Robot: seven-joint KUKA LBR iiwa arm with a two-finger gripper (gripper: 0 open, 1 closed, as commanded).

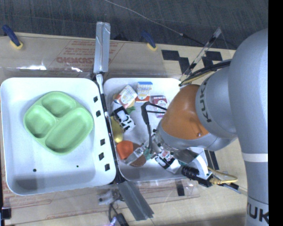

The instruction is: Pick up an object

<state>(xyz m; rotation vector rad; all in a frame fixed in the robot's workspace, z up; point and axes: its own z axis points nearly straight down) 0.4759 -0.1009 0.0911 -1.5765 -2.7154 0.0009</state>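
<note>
From my seat the claw (148,153) is low in the right bin (146,175), half buried under the orange wrist, and I cannot tell its state. The orange ball (125,149) lies just beside it at nine o'clock, a brown piece (137,162) touching at seven. Farther off at eleven, small cartons (127,97) crowd the bin's back.

Setting: a robotics lab bench is shown.
Evidence: a grey arm (236,102) at 3 o'clock, two white bins (14,173) taped to a cardboard-covered bench (61,55), blue clamps (12,36) at 11 o'clock.
</note>
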